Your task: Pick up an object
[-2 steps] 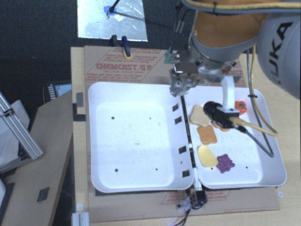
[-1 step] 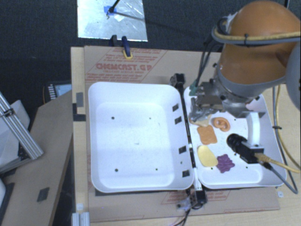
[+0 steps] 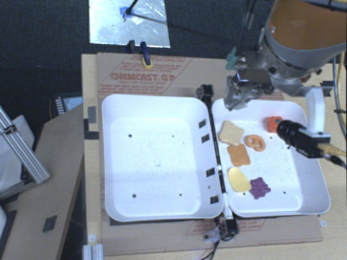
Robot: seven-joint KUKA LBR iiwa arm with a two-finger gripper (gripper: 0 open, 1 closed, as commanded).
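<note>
Arm (image 3: 303, 31) comes in from the right. Its orange band is high in the view.

Gripper (image 3: 234, 101) is at the far left corner of the right bin (image 3: 317, 186), over or just at the rim. From this slant I cannot tell how wide it stands, and nothing is seen held in it.

All the pickable objects are in the right bin, mostly in its left half:
- beige bread slice (image 3: 231, 132), closest to the gripper, just below it in the view and apart from it
- orange pretzel-shaped piece (image 3: 255, 142), just right of the bread
- tan-orange flat piece (image 3: 238, 156), below the bread and touching or nearly touching it
- pale yellow flat piece (image 3: 238, 180), below that
- purple grape cluster (image 3: 260, 187), just beside the yellow piece on its right (contact is unclear)
- small orange item (image 3: 272, 123) toward the far right, only partly seen, shape not readable

Left bin (image 3: 157, 161) sits edge to edge with the right one. Both rest on a printed cardboard sheet (image 3: 141, 72). A shiny foil square (image 3: 129, 15) lies beyond the bench.
</note>
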